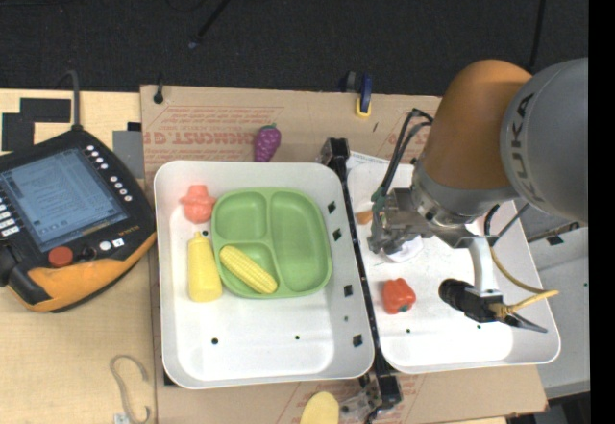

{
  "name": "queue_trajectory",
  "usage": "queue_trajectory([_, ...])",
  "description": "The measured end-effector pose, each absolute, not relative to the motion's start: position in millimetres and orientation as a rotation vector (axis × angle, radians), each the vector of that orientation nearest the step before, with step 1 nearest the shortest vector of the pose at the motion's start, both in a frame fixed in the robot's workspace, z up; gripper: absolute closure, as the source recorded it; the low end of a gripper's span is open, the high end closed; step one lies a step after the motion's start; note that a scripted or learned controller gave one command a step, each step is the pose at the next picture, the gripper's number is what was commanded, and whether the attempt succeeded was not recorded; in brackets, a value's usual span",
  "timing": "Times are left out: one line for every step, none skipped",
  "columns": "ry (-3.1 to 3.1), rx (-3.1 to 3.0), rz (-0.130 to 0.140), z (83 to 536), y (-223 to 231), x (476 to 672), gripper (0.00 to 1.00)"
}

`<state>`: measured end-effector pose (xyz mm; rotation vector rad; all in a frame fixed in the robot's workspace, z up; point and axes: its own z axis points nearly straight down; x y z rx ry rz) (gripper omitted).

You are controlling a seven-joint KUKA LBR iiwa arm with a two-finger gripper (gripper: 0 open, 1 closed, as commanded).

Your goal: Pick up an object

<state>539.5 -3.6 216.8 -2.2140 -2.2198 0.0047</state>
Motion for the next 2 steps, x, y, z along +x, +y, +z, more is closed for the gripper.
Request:
queue_trajectory([-2.22, -2.22, 0.001, 234.9, -1.8, 534.3, 1.0])
queue_trajectory([-2.218, -2.219, 0.007, 216.5, -3.0, 538.3, 1.0])
